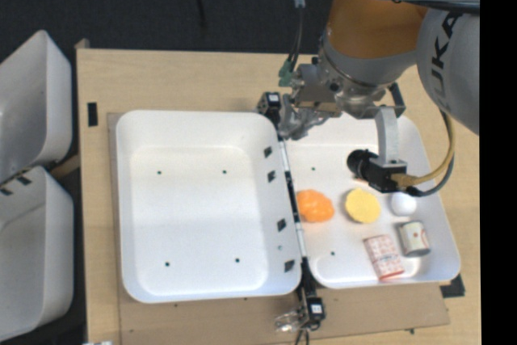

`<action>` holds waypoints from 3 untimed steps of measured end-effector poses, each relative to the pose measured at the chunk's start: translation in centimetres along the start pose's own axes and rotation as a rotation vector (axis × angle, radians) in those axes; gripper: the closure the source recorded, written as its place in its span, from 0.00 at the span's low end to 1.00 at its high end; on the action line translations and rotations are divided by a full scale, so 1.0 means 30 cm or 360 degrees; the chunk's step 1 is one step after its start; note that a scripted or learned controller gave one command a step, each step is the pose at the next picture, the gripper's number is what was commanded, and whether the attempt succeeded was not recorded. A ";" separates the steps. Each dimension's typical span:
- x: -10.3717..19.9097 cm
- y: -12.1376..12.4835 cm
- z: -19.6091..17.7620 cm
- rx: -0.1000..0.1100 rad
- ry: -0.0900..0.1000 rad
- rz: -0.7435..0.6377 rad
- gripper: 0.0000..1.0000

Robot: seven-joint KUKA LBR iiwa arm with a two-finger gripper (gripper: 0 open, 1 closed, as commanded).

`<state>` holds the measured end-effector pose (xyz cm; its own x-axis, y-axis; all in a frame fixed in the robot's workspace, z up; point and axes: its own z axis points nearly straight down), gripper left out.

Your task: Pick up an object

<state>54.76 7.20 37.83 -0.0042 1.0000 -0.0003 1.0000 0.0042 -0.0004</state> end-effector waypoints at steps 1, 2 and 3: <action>0.137 -0.025 -0.122 -0.0008 0.0003 -0.0004 1.00; 0.246 0.031 -0.246 -0.0011 0.0002 -0.0001 1.00; 0.402 0.278 -0.583 -0.0028 0.0006 -0.0002 1.00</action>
<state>63.05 19.31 55.32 -0.0057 1.0000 0.0031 0.9998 0.0056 0.0171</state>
